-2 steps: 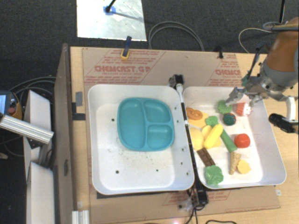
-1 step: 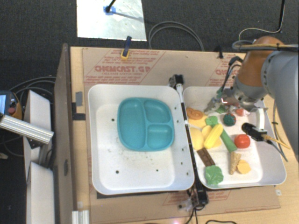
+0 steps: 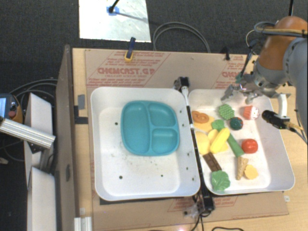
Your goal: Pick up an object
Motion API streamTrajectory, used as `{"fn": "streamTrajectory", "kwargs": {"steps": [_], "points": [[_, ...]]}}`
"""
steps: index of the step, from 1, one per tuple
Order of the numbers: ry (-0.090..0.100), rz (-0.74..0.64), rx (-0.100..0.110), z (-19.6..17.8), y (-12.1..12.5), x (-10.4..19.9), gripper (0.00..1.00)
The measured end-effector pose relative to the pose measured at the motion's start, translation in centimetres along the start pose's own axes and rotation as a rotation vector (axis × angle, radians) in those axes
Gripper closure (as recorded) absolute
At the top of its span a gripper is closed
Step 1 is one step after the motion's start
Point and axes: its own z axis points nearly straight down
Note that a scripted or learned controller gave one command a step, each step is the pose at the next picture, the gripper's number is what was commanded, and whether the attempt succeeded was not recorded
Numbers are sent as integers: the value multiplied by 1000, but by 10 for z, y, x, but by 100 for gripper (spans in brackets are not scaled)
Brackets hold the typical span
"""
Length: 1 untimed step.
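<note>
From the overhead camera: my arm comes in from the right, and my gripper sits over the back edge of the right bin, near its far corner. Honestly can't tell what state the gripper is in from here, it's just a blurry grey bit against the white. Nothing is visibly in it.

The right bin is packed with toy food: an orange slice, a bumpy green piece, a dark teal ball, a red and white piece, a yellow banana, a green stick, a tomato, a brown chocolate bar, a cone and a broccoli. All lying loose on the bin floor.

The left bin holds a teal divided tray, flat in the middle.
</note>
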Motion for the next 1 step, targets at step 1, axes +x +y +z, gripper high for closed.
{"fn": "streamTrajectory", "kwargs": {"steps": [1], "points": [[4,-3,8,38,-2,41,0]]}}
